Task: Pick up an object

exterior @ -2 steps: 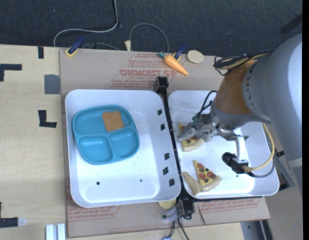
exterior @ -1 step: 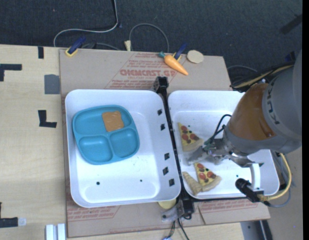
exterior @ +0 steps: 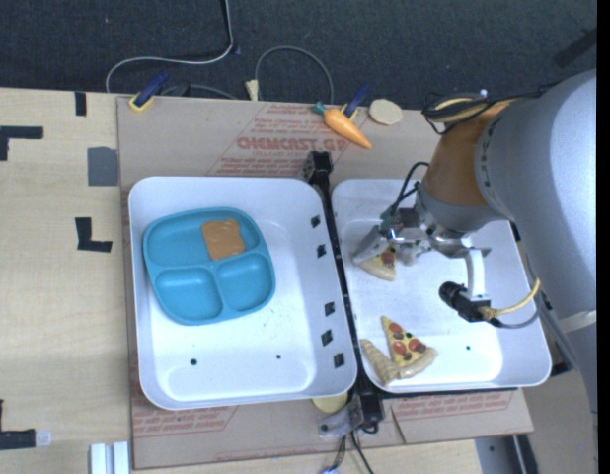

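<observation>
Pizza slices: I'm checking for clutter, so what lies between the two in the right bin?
In the camera view, bare white bin floor separates the upper pizza slice from the lower pizza slice.

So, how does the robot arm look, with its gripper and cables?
The arm is bulky and rounded, light grey, with an orange band above the wrist. The gripper is small, made of silver-grey metal. A black cable loops beside the wrist, and a black plug with a yellowish cable hangs below it.
</observation>
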Controlling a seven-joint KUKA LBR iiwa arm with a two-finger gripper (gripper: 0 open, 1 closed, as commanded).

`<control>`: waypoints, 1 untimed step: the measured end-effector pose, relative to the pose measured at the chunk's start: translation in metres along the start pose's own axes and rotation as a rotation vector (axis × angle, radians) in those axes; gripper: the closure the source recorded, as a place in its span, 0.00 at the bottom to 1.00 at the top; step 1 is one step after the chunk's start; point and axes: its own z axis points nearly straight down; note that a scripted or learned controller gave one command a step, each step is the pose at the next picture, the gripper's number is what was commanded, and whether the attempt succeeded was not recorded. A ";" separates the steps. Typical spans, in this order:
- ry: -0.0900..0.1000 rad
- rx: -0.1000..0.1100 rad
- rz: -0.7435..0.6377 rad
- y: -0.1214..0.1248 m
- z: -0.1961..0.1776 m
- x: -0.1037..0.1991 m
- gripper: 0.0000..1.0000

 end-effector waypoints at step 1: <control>0.001 0.002 0.002 0.057 0.001 -0.018 0.00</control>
